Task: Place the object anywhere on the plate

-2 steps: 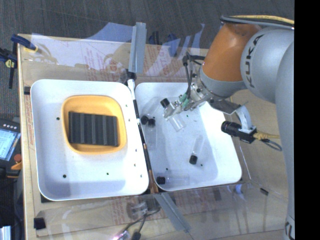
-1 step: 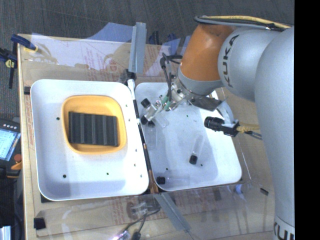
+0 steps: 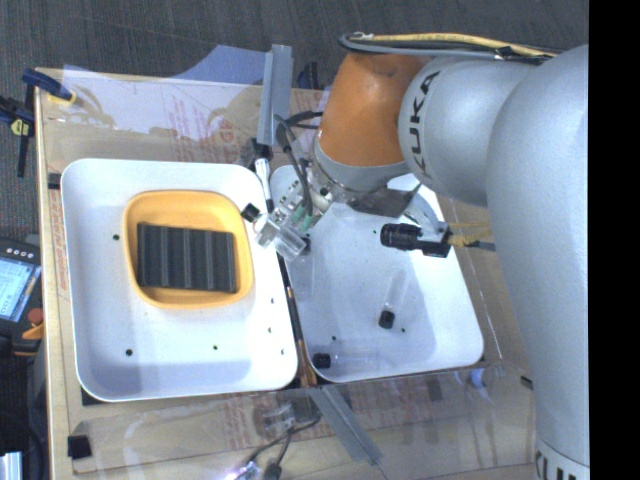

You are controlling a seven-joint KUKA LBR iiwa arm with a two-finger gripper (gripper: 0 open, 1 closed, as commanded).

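Plate point(image 3: 190, 253): from my feed I see a yellow, rounded-rectangle dish with a smooth raised rim and a dark ribbed centre of parallel grooves; it sits in the left bin, toward that bin's upper middle
Left bin point(image 3: 170, 368): shallow white tray, glossy plastic look, soft rounded corners, a few small dark dots on its floor
Right bin point(image 3: 440, 328): same white shallow tray, partly covered by the arm; its lower half is bare and faintly reflective
Arm point(image 3: 480, 118): bulky smooth grey casing with an orange dome-shaped band above the wrist, reaching in from the right over the right bin's upper part
Gripper point(image 3: 278, 230): small metallic and clear-looking assembly at the seam between the two bins, just beside the plate's right rim; I cannot tell from here how it is set or whether anything sits in it
Object point(image 3: 387, 318): I read it as the small dark stubby piece lying on the right bin's floor, well apart from the plate and below the arm; its exact shape is too small to make out
Second dark piece point(image 3: 321, 361): a similar small black bit near the right bin's lower left corner
Bench point(image 3: 180, 118): pale flat surface with a clear, shiny sheet over it around the bins
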